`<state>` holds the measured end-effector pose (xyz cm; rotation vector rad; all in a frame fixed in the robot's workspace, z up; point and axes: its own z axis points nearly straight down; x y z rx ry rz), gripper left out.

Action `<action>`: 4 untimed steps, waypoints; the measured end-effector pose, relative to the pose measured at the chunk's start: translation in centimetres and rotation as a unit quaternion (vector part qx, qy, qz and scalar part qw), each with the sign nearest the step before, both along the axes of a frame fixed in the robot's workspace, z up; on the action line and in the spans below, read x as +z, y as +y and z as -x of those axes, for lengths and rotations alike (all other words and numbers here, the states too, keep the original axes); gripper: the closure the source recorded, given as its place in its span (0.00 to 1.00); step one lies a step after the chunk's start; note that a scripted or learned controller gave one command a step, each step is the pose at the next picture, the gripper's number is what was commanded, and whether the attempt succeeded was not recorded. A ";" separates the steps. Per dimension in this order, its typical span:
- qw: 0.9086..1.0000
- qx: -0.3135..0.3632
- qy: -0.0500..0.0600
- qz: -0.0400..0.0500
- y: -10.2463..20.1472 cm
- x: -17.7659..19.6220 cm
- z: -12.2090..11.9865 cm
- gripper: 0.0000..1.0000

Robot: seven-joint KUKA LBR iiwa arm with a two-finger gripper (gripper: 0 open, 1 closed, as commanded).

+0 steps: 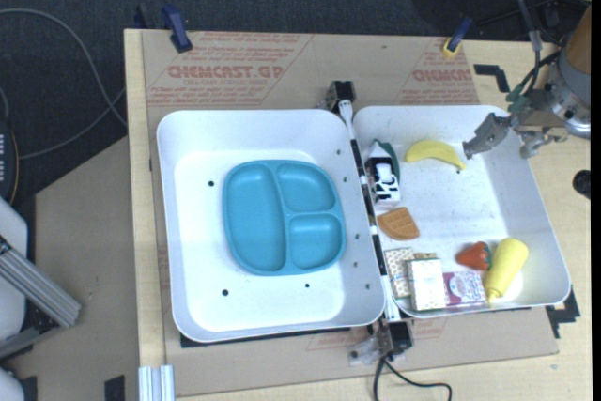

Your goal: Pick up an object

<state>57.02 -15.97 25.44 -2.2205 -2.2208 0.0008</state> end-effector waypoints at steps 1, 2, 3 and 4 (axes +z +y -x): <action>1.000 0.000 0.001 0.000 4.5 -8.9 -4.4 0.00; 1.000 0.000 -0.001 0.001 0.8 -11.4 -9.6 0.00; 1.000 -0.001 0.000 0.000 0.5 -16.7 -1.3 0.00; 1.000 -0.001 0.000 0.000 -3.5 -17.0 3.7 0.00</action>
